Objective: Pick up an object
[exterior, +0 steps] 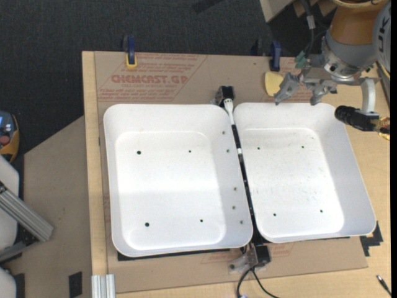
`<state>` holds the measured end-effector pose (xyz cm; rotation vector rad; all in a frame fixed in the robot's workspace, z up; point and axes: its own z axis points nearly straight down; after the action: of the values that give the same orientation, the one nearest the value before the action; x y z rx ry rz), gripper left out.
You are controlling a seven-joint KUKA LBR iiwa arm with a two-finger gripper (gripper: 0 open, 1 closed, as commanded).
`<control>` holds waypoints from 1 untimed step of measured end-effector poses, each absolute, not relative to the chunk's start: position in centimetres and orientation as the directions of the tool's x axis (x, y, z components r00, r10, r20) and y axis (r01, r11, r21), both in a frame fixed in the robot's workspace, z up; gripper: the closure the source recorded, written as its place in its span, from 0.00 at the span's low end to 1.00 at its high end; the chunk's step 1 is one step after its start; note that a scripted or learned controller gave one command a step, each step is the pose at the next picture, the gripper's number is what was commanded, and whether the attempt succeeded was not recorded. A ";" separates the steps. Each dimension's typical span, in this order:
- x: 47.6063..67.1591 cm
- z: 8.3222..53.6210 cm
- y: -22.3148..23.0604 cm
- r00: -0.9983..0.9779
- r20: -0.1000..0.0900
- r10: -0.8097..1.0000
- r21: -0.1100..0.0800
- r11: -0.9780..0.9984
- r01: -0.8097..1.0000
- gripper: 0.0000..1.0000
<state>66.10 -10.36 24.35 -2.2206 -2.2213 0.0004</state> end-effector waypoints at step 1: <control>61.8 39.6 -10.0 -0.001 -0.002 1.000 0.011 0.001 1.000 0.00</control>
<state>61.79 -10.02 39.63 -2.2266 -2.2298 -0.0103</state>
